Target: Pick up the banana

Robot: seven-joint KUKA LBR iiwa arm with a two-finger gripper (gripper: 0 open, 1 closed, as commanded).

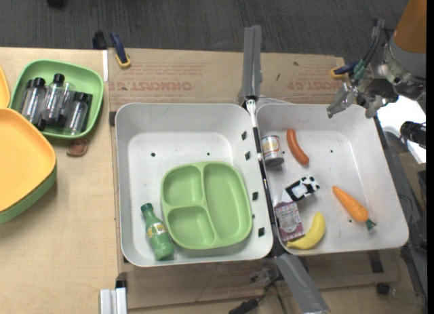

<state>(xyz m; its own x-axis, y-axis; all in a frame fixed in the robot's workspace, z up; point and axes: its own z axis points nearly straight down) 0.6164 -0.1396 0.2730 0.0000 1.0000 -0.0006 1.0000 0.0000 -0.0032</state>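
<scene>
1. While the gripper [352, 97] is hovering over the far right corner of the right bin [393, 234], its fingers are sitting slightly apart and holding nothing; the banana [308, 232] is lying at that bin's near-left edge, well apart from it.
2. Banana is touching or nearly touching the purple snack pouch [288, 219] on its left. Fingers coming down there are risking catching the pouch too, or pushing it onto the banana.
3. Banana is sitting close to the near bin wall. A finger descending on that side is likely hitting the rim or jamming against the wall.
4. Curved shape is making the grasp axis matter: closing along the length is probably squeezing it out sideways. Across the middle is looking safer.
5. Black-and-white toy [302, 188] is lying just beyond the pouch; carrot [351, 204] is lying to the right. A sloppy approach path is risking sweeping either one.
6. Sausage [297, 146] and can [272, 150] are sitting farther up, probably out of the way.
</scene>
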